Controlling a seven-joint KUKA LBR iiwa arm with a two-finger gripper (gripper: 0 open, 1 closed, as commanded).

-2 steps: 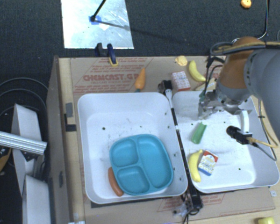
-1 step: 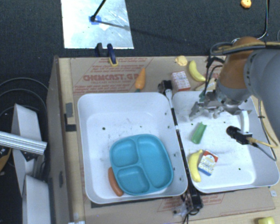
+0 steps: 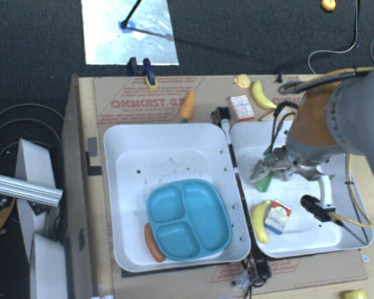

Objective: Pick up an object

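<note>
3 loose things lie in the right bin [image 3: 301,238]: a green object [image 3: 264,185], a banana [image 3: 259,222] and a small carton [image 3: 278,217]. The tool [image 3: 265,170] sits low in that bin's left half, directly over the upper end of the green object, which lies close to the wall shared with the left bin [image 3: 168,153]. That green piece looks like the likeliest target.

To do this step well, the tool should be centred over the green object's middle rather than its end. It should close across the narrow side and then rise straight up, keeping clear of the dividing wall. The banana and carton lie touching each other nearer the front edge. They are far enough from the green piece that a clean vertical lift should not disturb them.

Much is unclear. I cannot tell how far the tool is open, nor whether it has hold of anything, because its metal parts overlap the green object's top. What the green object is stays uncertain too. The arm [image 3: 335,116] covers the bin's far right corner.
</note>
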